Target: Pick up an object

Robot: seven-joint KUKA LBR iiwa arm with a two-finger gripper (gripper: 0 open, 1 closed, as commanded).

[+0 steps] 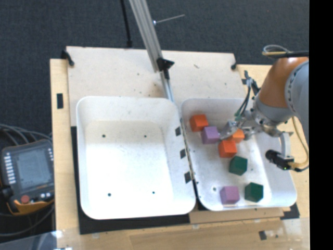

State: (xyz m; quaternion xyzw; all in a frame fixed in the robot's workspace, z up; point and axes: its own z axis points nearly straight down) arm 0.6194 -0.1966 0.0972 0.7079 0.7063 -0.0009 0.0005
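Blocks fill the right-hand shallow white plastic bin [270,194]: small coloured cubes, seven as far as I can count. An orange cube [198,122] sits toward the bin's far left corner, with a purple cube [210,134] just beside it. A larger orange cube [227,148] lies near the middle, and a smaller orange block [238,135] rests right above it, close against the tool. Nearer the front, a dark green cube [238,165] stands below the middle orange one, while a second purple cube [229,194] and a second dark green cube [254,191] sit side by side along the near wall.

From the right, the grey arm with its orange band [276,85] reaches over the bin. Its two-finger gripper [231,132] hangs low among the purple and orange pieces; from where I stand I cannot tell how it is set, nor whether anything is caught in it.

Beside it, the left-hand shallow white bin [83,139] shows a few dark specks on its floor. A silver aluminium post [148,30] rises at a slant behind the bins, and a grey handheld control pendant [28,171] lies off the bench to the left.
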